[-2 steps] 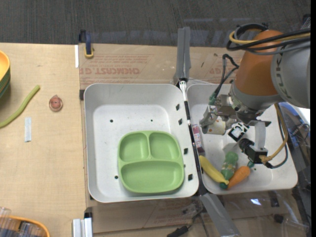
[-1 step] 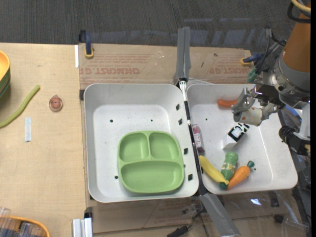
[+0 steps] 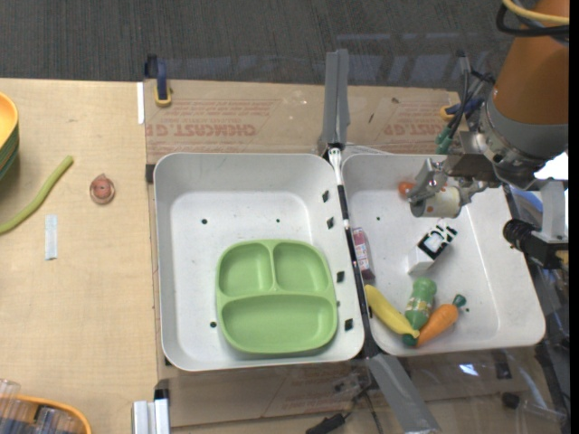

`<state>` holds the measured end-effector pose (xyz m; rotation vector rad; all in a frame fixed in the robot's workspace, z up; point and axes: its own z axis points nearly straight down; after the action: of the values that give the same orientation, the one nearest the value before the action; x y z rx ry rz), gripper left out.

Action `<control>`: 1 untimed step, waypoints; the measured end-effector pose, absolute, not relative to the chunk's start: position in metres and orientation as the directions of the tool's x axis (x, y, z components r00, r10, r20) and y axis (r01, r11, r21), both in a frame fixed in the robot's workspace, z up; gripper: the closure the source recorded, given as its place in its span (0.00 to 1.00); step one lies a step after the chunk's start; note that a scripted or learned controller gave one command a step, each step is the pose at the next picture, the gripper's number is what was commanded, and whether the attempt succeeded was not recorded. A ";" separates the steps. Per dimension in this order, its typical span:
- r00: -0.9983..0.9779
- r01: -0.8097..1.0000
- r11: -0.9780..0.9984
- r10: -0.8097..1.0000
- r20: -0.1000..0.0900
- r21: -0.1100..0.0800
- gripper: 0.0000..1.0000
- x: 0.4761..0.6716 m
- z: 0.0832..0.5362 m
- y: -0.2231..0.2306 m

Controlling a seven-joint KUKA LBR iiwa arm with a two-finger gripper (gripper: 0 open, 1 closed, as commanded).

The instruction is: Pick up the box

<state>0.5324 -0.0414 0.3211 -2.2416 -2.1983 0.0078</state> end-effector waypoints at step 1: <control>-0.121 0.993 0.121 0.993 -0.002 -0.002 1.00 0.572 0.294 -0.091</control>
<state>0.5716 -0.0914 0.2943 -2.0824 -2.3524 0.0046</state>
